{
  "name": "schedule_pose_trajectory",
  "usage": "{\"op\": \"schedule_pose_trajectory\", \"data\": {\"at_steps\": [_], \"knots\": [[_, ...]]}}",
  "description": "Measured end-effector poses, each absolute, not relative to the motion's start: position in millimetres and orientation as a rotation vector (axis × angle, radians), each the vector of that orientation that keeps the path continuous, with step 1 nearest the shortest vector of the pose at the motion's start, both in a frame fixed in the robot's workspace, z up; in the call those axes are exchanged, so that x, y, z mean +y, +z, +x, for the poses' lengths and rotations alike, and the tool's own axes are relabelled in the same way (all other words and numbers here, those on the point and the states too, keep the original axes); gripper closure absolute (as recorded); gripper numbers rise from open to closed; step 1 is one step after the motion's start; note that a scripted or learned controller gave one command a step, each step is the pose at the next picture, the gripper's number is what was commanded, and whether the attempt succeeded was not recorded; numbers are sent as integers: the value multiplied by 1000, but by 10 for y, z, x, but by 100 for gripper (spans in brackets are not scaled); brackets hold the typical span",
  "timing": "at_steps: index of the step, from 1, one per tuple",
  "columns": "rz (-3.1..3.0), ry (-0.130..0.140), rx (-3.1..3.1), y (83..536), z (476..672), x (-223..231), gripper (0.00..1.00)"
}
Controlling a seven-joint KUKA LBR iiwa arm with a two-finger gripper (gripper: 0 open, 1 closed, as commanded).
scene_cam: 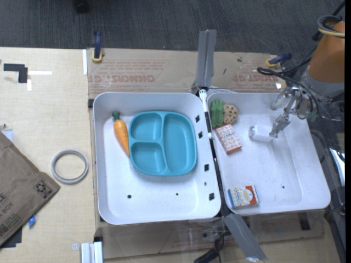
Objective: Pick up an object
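With its jaws' opening impossible to judge, the gripper (pixel 285 114) hovers above the white object (pixel 262 134), risking a miss.

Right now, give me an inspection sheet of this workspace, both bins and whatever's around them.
Surface: left bin and right bin, shallow, white, side by side.
Job's things: toy carrot beside blue divided plate in left bin; green toy, cookie, red carton, small white piece, small box in right bin.
Clutter: tape roll, brown cardboard left of the bins.
Gripper: gripper low over right bin, just right of the white piece.
Cables: dark cables by the arm.
Surroundings: printed cardboard behind bins, dark floor.
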State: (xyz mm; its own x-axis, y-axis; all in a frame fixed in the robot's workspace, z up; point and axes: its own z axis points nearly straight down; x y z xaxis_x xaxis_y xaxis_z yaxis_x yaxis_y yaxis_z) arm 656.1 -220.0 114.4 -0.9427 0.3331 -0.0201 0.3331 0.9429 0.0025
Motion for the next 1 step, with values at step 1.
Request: {"op": "schedule_pose_trajectory", "data": {"at_steps": [1], "knots": [[487,1,3098,2269,6172,-1424,0]]}}
